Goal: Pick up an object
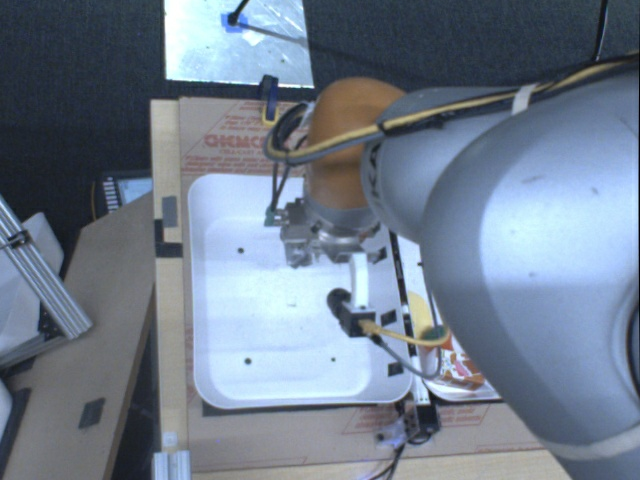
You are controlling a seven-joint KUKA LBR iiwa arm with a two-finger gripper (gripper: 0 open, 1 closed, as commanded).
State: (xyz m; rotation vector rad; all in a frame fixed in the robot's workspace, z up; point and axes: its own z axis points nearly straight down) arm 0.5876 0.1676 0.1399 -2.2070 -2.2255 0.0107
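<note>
The grey arm with its orange band reaches in from the right and hangs over the left white bin [230,368]. My gripper [297,252] sits low over the far middle of that bin's floor. I see nothing between it and the floor. In the right bin, a yellow object [432,320] and a red-and-white printed object [462,366] peek out from under the arm. The arm hides the rest of that bin.
The bins rest on a brown cardboard sheet [225,133] with red print. A shiny square plate [235,28] lies beyond the bench at the top. A wooden ledge [100,308] and metal rails [40,278] stand at the left.
</note>
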